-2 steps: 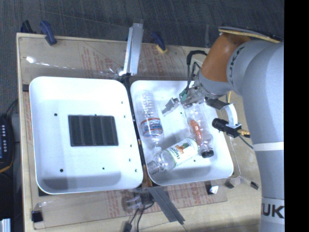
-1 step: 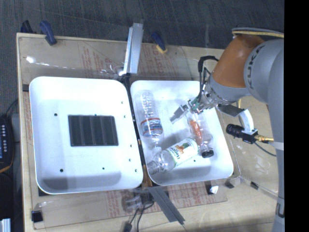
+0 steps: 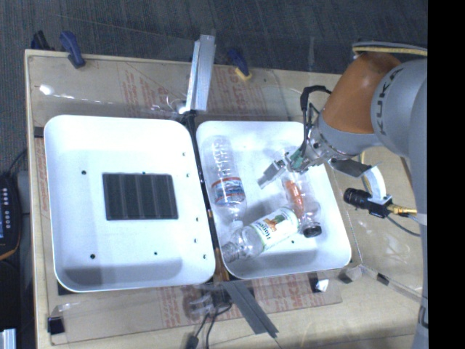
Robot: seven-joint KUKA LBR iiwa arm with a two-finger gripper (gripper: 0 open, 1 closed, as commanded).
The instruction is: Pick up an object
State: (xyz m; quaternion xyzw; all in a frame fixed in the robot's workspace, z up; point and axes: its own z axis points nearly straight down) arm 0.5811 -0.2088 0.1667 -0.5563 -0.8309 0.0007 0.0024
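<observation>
The right bin (image 3: 330,257) holds three bottles. A clear water bottle with a blue and red label (image 3: 227,182) lies lengthwise along the bin's left side. Another clear bottle with a green and white label (image 3: 267,233) lies slantwise near the front. A small bottle with orange contents and a black cap (image 3: 300,203) lies towards the right. My gripper (image 3: 280,167) hangs over the middle of this bin, just above and to the left of the orange bottle's upper end. Nothing visible is held in it.
The left bin (image 3: 73,144) carries a dark ribbed rectangular panel (image 3: 140,196) in its floor. A metal divider bar (image 3: 200,75) stands at the back between the bins. Blue clamps (image 3: 71,48) grip the bench's far edge.
</observation>
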